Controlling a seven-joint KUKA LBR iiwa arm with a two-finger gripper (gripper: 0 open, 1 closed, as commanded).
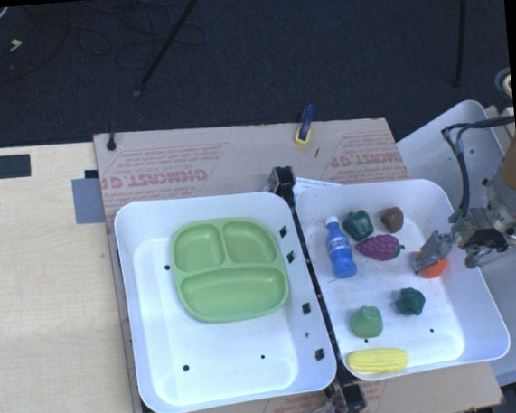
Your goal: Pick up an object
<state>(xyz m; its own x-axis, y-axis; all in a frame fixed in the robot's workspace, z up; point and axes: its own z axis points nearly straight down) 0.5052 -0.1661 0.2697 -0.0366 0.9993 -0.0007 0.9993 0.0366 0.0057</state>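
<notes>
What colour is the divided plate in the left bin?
Light green plate, seen clearly in the camera view.

Green 3-compartment tray (229, 269) in left bin (164, 364); blue-yellow clamp (305, 126) beyond

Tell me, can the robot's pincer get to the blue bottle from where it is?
Probably yes. The pincer sits over the right bin's right side by an orange thing. The blue bottle lies open from above, though the purple grapes lie between them, close beside it.

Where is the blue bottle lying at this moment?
The blue bottle lies in the right bin, near its left wall, beside the purple grapes and below-left of a dark green piece.
</notes>
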